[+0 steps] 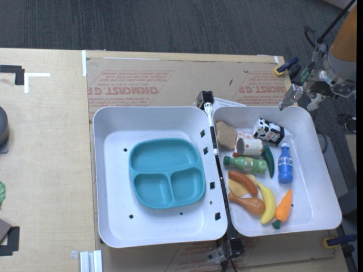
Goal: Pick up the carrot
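A light wooden bench top [45, 169] fills the left and near part of the scene, its pale grain evenly lit with no hard shadows. Over its middle and right lies a flat sheet of brown cardboard [170, 84] printed with red lettering that reads mirrored and upside down. Black tape marks [16, 72] and a short strip of white tape [38, 75] sit near the bench's far left. Beyond the far edge of the bench runs dark grey carpet [170, 13] with a fine ribbed weave, reaching across the whole far side.
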Available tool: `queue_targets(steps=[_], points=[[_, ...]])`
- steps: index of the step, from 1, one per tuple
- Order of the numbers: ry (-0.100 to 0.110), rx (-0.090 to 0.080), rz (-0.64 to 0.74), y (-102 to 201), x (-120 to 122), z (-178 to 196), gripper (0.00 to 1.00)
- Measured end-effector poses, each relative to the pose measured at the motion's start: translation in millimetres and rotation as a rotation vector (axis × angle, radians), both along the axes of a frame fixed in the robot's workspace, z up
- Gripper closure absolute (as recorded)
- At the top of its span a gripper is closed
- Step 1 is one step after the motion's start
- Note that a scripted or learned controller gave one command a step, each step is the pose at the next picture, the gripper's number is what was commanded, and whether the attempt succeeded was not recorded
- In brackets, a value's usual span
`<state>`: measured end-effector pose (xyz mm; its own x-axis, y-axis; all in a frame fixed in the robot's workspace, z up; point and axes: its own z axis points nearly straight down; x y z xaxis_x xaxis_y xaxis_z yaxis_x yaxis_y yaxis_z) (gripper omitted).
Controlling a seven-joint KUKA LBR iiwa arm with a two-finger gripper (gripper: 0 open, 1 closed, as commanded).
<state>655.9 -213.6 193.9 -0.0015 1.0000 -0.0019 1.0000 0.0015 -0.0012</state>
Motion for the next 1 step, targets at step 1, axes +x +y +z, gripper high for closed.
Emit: queue_targets(steps=[1], points=[[0.001, 0.000, -0.149, 40.5, -70.7, 72.7, 0.00]])
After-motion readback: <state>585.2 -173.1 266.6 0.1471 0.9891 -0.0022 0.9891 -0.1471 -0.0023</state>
